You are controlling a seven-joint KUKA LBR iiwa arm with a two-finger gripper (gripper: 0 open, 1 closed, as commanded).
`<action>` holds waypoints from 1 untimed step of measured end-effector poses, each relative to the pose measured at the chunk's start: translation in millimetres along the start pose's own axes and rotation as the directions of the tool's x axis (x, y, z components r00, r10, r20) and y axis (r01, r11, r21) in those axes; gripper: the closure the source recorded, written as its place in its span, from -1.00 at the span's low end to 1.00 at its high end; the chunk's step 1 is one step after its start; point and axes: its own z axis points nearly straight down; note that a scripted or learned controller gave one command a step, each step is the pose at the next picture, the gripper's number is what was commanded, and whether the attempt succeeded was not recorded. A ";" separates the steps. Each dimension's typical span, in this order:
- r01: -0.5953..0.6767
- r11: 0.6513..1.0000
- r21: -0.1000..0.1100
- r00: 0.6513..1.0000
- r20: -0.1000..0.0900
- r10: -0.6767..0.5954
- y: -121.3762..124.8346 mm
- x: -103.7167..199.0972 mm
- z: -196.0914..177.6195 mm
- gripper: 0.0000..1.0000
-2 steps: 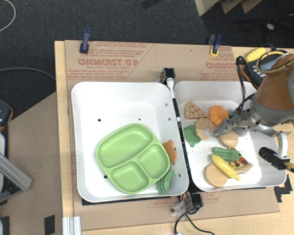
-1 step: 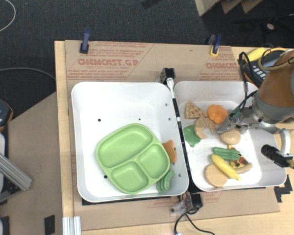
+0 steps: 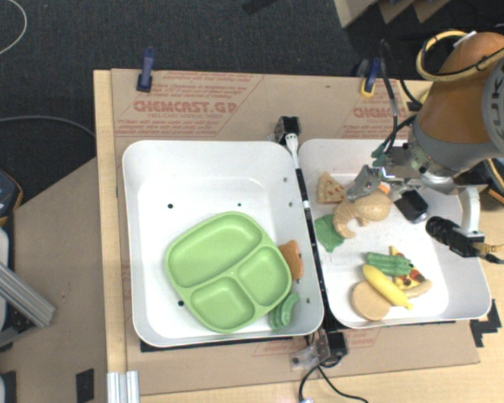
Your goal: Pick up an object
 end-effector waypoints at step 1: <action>0.001 1.000 0.013 1.000 -0.004 -0.001 -18.1 91.7 3.2 1.00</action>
